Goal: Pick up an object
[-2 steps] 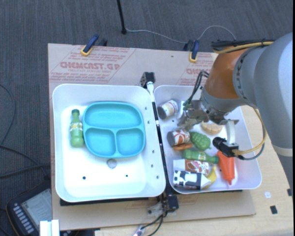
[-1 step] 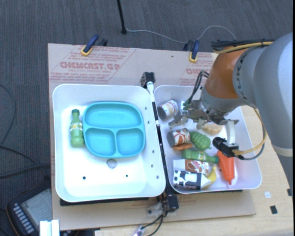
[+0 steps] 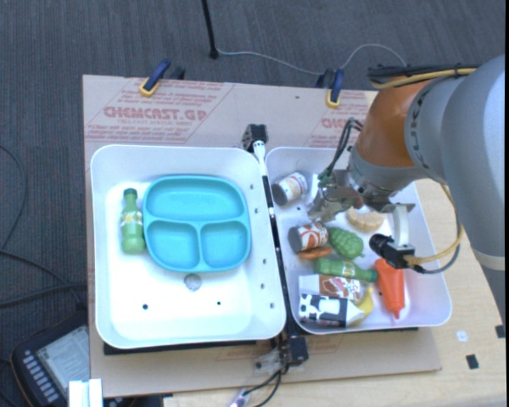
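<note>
My gripper (image 3: pixel 325 208) hangs low in the right bin (image 3: pixel 433 308), near its left middle. Its tip is just above a brown can (image 3: pixel 308 238) that lies on its side. A silver can (image 3: pixel 290 186) lies up and to the left of the gripper. A green bumpy fruit (image 3: pixel 347 243) sits right of the brown can. Nearby lie a pale bread piece (image 3: pixel 366 220), a green bottle (image 3: pixel 346 270), an orange carrot (image 3: pixel 392 288), a cow-patterned carton (image 3: pixel 321 309) and a yellow banana (image 3: pixel 366 302). I see nothing between the gripper's tips.
The left bin (image 3: pixel 110 312) holds a blue divided plate (image 3: pixel 197 223) and a small green bottle (image 3: pixel 132 222) beside it. The grey arm with its orange band (image 3: pixel 388 125) reaches in over the right bin's far side. Clamps (image 3: pixel 155 76) hold the cardboard base.
</note>
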### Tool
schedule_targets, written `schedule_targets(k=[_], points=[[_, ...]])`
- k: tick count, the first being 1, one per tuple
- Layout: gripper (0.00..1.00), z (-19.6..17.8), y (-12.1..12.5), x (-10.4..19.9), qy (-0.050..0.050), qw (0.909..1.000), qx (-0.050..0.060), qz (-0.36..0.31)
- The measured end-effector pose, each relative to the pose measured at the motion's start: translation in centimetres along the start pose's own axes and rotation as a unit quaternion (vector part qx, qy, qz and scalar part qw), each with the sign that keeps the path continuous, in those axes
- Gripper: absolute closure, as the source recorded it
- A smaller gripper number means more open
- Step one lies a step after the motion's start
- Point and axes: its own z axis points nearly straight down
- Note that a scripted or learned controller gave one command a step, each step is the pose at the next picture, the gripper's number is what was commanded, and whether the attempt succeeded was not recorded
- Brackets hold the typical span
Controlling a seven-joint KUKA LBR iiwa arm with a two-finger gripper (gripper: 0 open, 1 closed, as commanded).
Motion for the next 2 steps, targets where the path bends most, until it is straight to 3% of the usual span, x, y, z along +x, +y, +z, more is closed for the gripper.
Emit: schedule_targets(k=[1,2], points=[[0.00,0.0,0.0,0.0,0.000,1.0000,0.000,0.000],[0.00,2.3,-4.8,-0.6,-0.001,1.0000,-0.007,0.000]])
